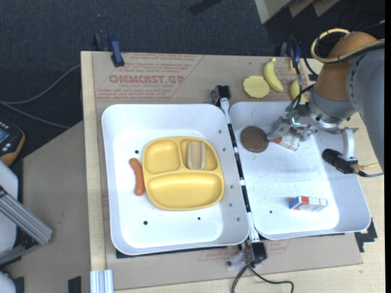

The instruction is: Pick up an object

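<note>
Beside the brown disc (254,139), a red-white packet (287,143).

Blue clamp (115,49) at bench (67,163) corner

We see a divided tray (183,185) in the left bin (122,224), a sausage (137,176) just left of it; in the right bin (342,218), a round disc (254,138) sits behind a small carton (308,203). A banana (273,74) lies beyond.

two bins (122,224), one tray (183,191), one banana (274,76)
</note>
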Motion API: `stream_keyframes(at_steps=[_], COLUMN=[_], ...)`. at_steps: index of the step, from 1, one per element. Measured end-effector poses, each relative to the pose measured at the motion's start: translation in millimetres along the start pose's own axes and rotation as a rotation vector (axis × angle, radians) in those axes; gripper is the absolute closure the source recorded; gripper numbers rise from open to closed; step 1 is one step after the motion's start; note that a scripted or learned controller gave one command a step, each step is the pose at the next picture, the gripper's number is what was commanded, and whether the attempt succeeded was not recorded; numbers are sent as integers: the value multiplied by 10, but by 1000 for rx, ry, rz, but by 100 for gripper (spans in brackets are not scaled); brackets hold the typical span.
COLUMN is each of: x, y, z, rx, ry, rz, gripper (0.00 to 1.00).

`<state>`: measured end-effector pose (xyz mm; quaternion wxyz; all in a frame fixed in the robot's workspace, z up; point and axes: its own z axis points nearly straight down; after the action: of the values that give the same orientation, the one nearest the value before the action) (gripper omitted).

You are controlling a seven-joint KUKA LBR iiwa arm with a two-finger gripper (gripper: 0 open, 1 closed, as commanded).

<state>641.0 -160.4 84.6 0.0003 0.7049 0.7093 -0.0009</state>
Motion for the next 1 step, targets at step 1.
stream_keyframes(at_steps=[1], x=[-20], y=[271], z=[-7], rx=[-6], ry=[0], rz=[4], gripper=[0])
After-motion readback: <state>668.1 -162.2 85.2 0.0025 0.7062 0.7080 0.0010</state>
